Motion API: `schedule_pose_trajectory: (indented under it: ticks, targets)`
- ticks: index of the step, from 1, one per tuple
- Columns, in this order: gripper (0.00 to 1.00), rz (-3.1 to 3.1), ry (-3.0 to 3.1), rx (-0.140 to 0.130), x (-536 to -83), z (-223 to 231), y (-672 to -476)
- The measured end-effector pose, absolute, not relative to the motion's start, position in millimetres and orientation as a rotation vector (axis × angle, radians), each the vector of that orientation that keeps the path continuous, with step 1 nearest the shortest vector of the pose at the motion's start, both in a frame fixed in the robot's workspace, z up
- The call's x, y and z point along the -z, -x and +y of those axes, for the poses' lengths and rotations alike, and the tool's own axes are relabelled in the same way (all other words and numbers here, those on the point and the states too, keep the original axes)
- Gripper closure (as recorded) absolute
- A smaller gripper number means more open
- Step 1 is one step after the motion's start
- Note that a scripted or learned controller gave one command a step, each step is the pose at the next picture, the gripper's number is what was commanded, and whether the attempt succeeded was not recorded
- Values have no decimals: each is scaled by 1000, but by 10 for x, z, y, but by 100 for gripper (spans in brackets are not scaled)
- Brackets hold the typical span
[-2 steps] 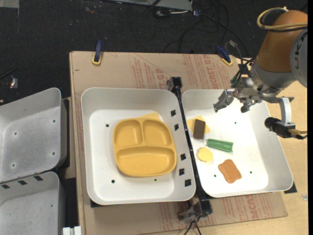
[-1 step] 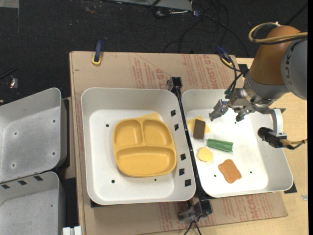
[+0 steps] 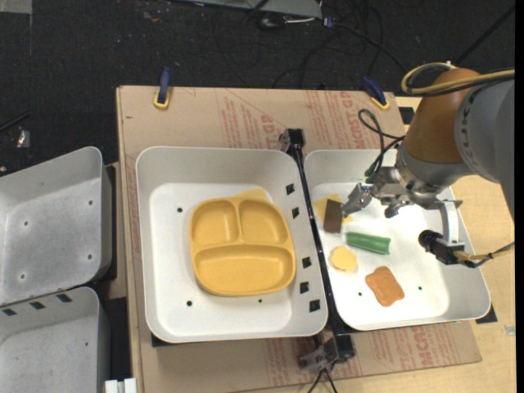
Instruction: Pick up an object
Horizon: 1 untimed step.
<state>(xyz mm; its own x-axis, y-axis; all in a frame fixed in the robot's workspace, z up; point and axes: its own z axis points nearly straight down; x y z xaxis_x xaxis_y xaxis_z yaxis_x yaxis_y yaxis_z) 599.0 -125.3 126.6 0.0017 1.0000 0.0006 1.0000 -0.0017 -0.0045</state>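
Note:
My gripper hangs over the back middle of the right bin, open, with nothing between its fingers. A brown block stands just left of the left fingertip, with a small yellow piece behind it. Lying a little in front of the gripper is a green cylinder. Farther forward are a pale yellow round piece and an orange-brown slice.
The left bin holds a yellow divided tray. A black divider rail runs between the bins. A black cable fitting hangs off the arm at the right bin's right side. White bin lids lie far left.

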Motion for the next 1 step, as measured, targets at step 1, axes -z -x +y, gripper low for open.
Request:
schedule_pose_trajectory:
  ticks: [1]
  targets:
    - [0,-2222,2227,4,-941,-1257,-6006]
